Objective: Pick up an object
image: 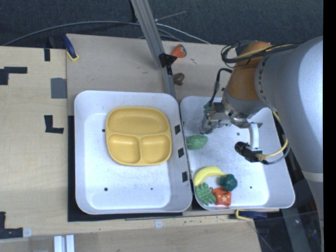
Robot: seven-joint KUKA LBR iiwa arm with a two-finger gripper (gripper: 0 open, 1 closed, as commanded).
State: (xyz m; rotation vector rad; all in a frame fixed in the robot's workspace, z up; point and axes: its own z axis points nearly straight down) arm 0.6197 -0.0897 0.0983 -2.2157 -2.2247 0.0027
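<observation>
My gripper (206, 129) hangs low over the upper left part of the right bin (273, 190), just above and to the right of a pale green lump (197, 142). Nothing shows between its fingers. In the bin's front left corner lie a yellow banana (208, 174), a dark green broccoli-like piece (229, 182), a light green leafy piece (205, 194) and a small red-orange piece (223, 198). The grey arm with its orange band (247, 67) comes in from the right and covers the bin's back right part.
The left bin (89, 193) holds a yellow three-compartment plate (138, 135). A metal pole (149, 25) slants up from between the bins at the back. A black cable connector (247, 151) dangles from the wrist over the right bin.
</observation>
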